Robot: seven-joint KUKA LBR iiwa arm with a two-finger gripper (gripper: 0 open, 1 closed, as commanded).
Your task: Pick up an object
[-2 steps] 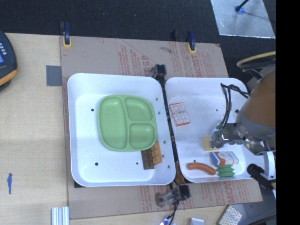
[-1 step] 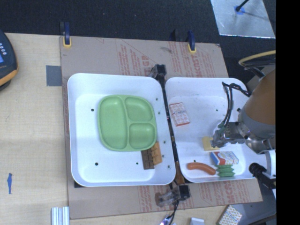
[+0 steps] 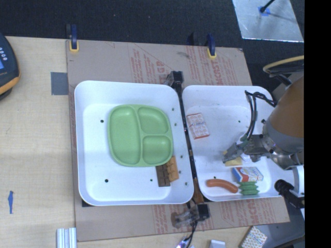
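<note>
Here the gripper (image 3: 235,152) is hanging low in the right bin (image 3: 217,97), right over a yellow item (image 3: 234,162); whether it is grasping anything I cannot tell. The hot dog (image 3: 222,185) and green toy (image 3: 249,189) are crowding close, risking a nudge or glancing miss

A robotics lab bench: clamped cardboard (image 3: 155,61), two white bins (image 3: 85,138), cabled grey arm (image 3: 289,123).

worktop (image 3: 36,138): light wood | you see cardboard sheet (image 3: 155,66) flat on it | two white bins (image 3: 85,138) side by side on the cardboard
</note>
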